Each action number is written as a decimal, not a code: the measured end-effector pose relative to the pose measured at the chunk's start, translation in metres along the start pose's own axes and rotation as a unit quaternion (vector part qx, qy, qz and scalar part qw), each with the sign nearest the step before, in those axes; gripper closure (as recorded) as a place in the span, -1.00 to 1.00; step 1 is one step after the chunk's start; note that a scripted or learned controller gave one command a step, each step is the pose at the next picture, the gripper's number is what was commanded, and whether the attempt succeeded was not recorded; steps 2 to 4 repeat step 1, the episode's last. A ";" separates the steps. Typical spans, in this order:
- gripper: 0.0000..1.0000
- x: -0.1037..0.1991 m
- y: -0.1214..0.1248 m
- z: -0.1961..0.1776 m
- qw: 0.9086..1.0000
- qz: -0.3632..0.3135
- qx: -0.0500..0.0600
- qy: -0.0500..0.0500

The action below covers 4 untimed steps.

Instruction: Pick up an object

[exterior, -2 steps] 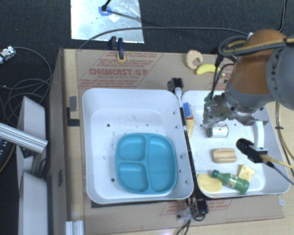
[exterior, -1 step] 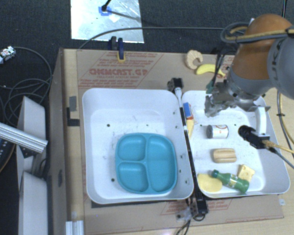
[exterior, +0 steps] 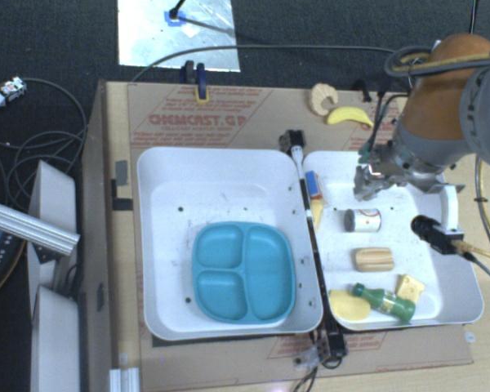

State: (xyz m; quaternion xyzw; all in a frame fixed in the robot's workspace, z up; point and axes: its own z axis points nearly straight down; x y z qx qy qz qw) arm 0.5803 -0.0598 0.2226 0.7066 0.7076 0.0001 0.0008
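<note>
The gripper [exterior: 370,182] hangs over the rear of the right bin [exterior: 465,296], with nothing seen between its fingers; whether they are spread or pressed together cannot be told from this slanted view. Just in front of it lies a small can [exterior: 364,220] on its side, the nearest candidate. Further forward sit a tan block [exterior: 373,259], a green bottle [exterior: 384,300] lying across a yellow piece [exterior: 348,305], and a cheese wedge [exterior: 409,287]. The left bin [exterior: 159,219] holds 1 blue divided plate [exterior: 244,271]. To do the pick well, the arm should likely centre over the can, straddle its narrow width, and descend squarely, since a round body rolls from an off-centre pinch
</note>
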 end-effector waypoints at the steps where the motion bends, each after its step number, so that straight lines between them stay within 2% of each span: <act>1: 1.00 -0.025 0.026 0.024 1.000 0.000 0.000 0.000; 4: 1.00 -0.025 0.026 0.024 1.000 0.000 0.000 0.000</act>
